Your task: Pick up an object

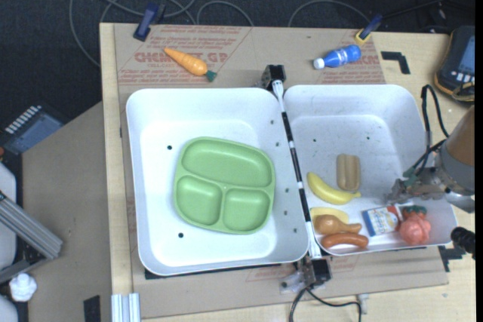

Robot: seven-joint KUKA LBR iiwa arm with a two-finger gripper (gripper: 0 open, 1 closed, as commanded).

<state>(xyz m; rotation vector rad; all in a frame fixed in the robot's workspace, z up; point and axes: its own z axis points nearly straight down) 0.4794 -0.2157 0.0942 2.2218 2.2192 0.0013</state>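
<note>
At the right bin's (355,98) near corner, the gripper (411,194) hangs just above a red, strawberry-like toy (414,228); whether its jaws are open cannot be told. The lumpy, rounded toy lies touching a small blue-and-white packet (379,221), so a close there could likely snag the packet or squeeze the toy sideways against the bin wall.

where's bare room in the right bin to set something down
The far half of the right bin, above the tan block, is bare. The near edge is crowded: banana, hot dog, small carton and red toy, with the gripper over them.
</note>
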